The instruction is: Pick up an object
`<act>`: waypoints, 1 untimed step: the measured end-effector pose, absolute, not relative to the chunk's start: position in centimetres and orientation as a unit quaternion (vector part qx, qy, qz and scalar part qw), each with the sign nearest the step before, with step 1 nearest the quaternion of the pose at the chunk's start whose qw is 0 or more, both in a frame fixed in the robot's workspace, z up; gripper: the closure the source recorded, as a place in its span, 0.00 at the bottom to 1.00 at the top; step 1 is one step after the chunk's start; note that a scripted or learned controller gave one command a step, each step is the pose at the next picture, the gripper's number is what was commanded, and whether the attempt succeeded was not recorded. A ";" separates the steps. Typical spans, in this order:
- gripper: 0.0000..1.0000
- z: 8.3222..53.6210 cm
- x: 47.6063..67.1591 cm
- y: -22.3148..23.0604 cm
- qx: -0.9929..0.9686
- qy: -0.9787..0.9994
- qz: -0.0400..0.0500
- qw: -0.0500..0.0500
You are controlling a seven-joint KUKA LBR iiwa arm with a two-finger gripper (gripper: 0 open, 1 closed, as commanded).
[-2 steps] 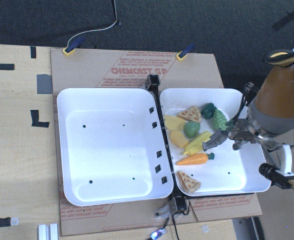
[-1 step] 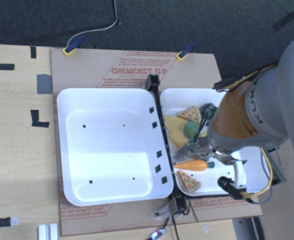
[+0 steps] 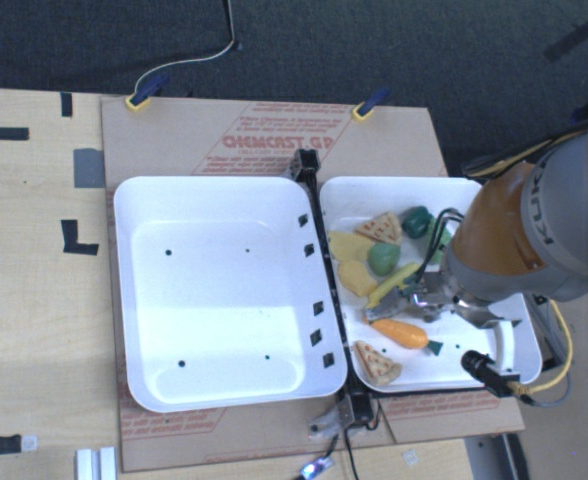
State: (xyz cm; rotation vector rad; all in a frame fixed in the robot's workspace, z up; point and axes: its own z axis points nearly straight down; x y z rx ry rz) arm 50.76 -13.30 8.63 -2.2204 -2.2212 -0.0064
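Orange carrot (image 3: 402, 334) lies on floor of right bin (image 3: 429, 379), just below gripper (image 3: 421, 296). Yellow pieces, green ball (image 3: 383, 258), two wedge slices nearby. Gripper low among toys; grip state cannot be told. Nothing visibly lifted: pick judged not yet done, grasp and raise remain. Left bin (image 3: 134, 268) beside it on bench.

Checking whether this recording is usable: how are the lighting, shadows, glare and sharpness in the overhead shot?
Camera view: lighting is even and soft; the left bin shows only a mild bright patch on its floor, no blown-out glare. Camera view: shadows are faint, mostly beneath the arm over the right bin. Camera view: overall low resolution and slightly soft, so the pincer near the toy carrot blurs into the clutter.
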 end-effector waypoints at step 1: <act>0.00 8.5 57.1 -15.2 -0.706 -0.708 -0.001 -0.002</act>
